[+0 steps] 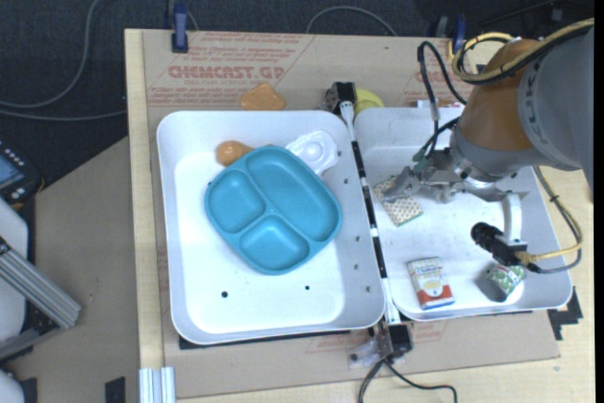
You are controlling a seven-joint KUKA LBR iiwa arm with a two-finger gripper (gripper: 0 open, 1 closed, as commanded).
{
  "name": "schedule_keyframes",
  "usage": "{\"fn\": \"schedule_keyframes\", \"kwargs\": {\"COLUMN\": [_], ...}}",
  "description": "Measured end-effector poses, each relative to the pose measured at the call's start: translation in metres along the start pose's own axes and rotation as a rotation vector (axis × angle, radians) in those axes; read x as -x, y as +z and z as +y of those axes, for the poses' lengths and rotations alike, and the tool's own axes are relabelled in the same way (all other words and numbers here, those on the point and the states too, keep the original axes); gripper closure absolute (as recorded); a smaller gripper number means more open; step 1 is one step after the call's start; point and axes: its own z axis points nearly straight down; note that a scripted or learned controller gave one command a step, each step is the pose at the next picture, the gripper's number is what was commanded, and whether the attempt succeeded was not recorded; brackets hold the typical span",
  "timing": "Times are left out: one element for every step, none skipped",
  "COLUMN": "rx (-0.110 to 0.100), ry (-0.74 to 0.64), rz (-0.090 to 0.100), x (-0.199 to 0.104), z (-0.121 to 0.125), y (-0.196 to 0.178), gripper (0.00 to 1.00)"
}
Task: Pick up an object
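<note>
the grey arm with its orange band (491,113) is reaching in from the right and hanging over the right bin (557,231). the pincer (401,187) is sitting low near that bin's left wall, its dark fingers pointing left toward a small flat checkered packet (400,208) that is lying just beside and below them. whether the fingers are touching the packet, and whether they are standing wide or narrow, i cannot tell at this angle.

further down in the right bin a small red and white box (430,282) is lying near the front rim, and a small green and white object (503,279) is resting near the right front corner, well apart from the pincer. a black cable end (491,239) is hanging between them.

in the left bin (189,288) a blue divided tray (272,208) is lying tilted across the middle. an orange piece (232,151) is peeking out at its upper left, and a white plastic piece (314,151) is touching its upper right edge.

on the bench (142,203) behind the bins an orange object (262,97) and a yellow object (366,99) are lying.
</note>
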Motion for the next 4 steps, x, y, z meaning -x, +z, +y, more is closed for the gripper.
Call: {"fn": "schedule_keyframes", "kwargs": {"rx": [0.012,0.009,0.005,0.011], "ry": [-0.001,0.000,0.002,0.001], "rz": [-0.004,-0.004,-0.006,-0.004], "x": [0.000,0.000,-0.006,-0.008], "z": [0.003,0.002,0.003,0.004], "y": [-0.013,-0.012,-0.001,-0.013], "gripper": [1.00,0.00,0.00,1.00]}}
